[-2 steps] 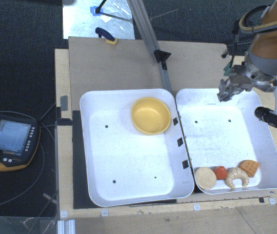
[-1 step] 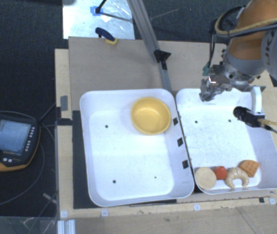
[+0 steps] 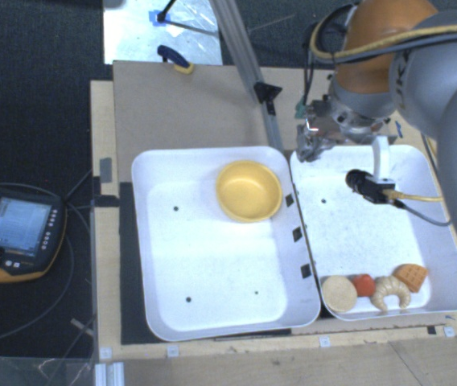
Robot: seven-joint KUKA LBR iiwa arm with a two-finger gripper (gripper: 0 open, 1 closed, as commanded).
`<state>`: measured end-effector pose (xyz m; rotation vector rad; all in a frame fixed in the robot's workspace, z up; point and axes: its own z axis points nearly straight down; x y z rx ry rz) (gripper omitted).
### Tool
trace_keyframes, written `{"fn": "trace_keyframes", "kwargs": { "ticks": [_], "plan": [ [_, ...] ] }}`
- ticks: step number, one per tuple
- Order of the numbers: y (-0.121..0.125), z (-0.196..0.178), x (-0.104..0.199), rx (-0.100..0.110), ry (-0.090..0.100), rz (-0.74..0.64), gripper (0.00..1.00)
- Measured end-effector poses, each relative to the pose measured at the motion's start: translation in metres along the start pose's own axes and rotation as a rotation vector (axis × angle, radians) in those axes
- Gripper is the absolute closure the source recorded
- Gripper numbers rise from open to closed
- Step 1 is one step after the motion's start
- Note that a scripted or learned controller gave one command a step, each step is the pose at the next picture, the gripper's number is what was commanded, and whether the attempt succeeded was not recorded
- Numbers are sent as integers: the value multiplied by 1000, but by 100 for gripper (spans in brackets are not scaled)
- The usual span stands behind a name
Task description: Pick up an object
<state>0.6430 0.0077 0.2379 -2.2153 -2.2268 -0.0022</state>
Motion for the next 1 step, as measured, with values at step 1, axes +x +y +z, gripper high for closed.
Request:
{"fn": "trace_keyframes", "kwargs": {
  "ticks": [1],
  "plan": [
    [8,-1,43,0,0,1,100]
  ]
}}
